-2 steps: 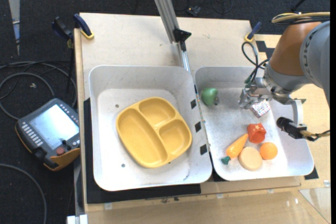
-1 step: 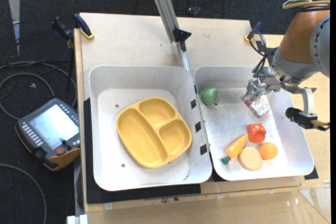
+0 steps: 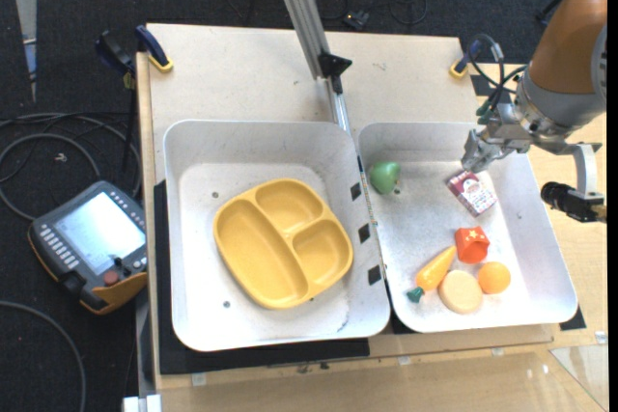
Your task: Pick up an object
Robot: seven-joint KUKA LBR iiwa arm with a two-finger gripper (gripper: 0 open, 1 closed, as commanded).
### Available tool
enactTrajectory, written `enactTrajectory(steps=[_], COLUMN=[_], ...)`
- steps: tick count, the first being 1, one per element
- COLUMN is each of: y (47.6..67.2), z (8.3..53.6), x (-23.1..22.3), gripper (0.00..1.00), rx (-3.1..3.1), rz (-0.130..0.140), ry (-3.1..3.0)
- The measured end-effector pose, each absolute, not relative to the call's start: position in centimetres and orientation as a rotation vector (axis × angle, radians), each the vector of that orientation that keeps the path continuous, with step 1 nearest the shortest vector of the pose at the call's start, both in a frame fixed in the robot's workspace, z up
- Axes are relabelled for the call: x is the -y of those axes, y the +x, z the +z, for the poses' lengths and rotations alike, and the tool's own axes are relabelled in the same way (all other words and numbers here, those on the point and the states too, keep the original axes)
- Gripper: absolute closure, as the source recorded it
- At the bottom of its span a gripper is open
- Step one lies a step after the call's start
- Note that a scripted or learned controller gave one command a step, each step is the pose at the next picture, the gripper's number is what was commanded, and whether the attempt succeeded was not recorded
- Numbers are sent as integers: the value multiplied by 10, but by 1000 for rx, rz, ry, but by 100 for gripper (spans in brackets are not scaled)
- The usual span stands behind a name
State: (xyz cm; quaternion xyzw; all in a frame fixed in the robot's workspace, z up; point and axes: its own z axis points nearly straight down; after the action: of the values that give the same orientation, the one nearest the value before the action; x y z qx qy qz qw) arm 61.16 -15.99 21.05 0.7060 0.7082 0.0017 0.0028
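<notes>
i'm hovering the gripper [image 3: 475, 159] just above the small pink carton [image 3: 473, 193]; can't tell the claw's state. next: descend squarely, then clench.

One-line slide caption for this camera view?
Gripper poised above a small maroon carton in the right bin; yellow divided plate in the left bin.
</notes>
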Motion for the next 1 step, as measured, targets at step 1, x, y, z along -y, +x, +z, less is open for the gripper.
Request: enactTrajectory(steps=[1], y=[609], z=[273], x=[155], gripper=[100], rx=[-2220], rz=[7], ry=[2212])
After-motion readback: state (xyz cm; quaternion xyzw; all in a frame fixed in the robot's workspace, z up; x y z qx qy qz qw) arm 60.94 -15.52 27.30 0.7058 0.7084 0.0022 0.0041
